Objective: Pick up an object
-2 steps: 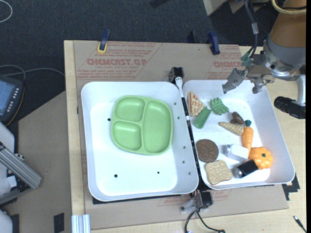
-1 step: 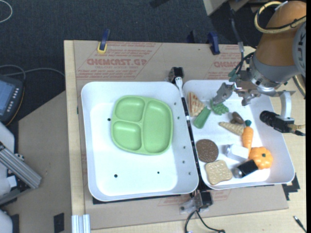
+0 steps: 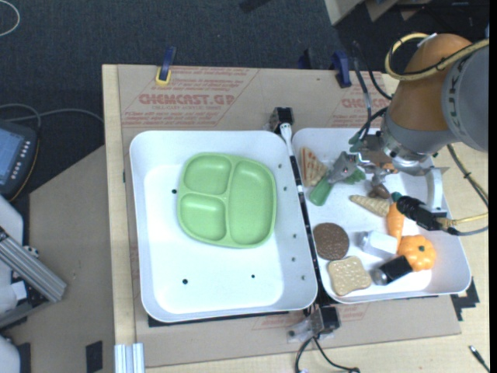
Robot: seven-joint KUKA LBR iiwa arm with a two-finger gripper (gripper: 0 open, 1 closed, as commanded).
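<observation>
My gripper (image 3: pixel 347 164) hangs low over the upper left part of the right bin (image 3: pixel 458 274), under the arm's orange band (image 3: pixel 425 84). A green elongated toy (image 3: pixel 321 191) lies slanted right beneath it, its upper end hidden by the gripper's metal. Whether the two touch is unclear. Close by lie a striped waffle wedge (image 3: pixel 312 165) to the left and an ice cream cone (image 3: pixel 371 203) to the lower right. Further down are a round brown cookie (image 3: pixel 331 240), a bread slice (image 3: pixel 347 275), an orange carrot (image 3: pixel 395 221) and an orange pumpkin (image 3: pixel 418 253).
The left bin (image 3: pixel 155 231) holds a green divided plate (image 3: pixel 227 200). A black divider rail (image 3: pixel 299 200) separates the bins. A white block (image 3: pixel 380 244) and a black item (image 3: pixel 392 270) lie near the pumpkin. Cables (image 3: pixel 458 222) trail off the bin's right side.
</observation>
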